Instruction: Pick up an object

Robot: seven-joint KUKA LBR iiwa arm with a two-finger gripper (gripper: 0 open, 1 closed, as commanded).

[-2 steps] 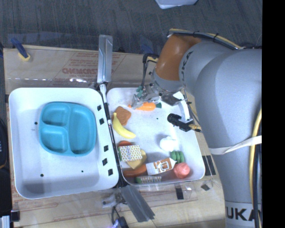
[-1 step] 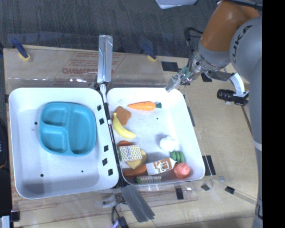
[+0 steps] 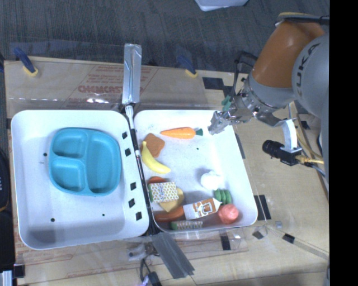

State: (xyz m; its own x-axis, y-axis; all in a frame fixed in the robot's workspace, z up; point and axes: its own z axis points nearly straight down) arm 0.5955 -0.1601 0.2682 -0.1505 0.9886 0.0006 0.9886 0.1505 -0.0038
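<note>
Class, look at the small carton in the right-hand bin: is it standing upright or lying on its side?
Lying on its side. The carton shows its long printed face upward, stretched across the right bin's floor.

bins (image 3: pixel 22 167): 2 | blue tray (image 3: pixel 85 161): 1 | carrot (image 3: pixel 179 133): 1 | banana (image 3: pixel 152 161): 1

The grey arm with its orange band (image 3: pixel 291 50) is cut off by the picture's top and right edges. Its small metal claw (image 3: pixel 217 123), above the right white bin's far right corner (image 3: pixel 224 114), is too small to tell how its fingers stand. At that bin's near wall, a brown flat item (image 3: pixel 168 217) lies partly hidden under the small printed carton (image 3: pixel 200 208). A white object (image 3: pixel 221 3) beyond the bench is cropped by the top edge.
</note>
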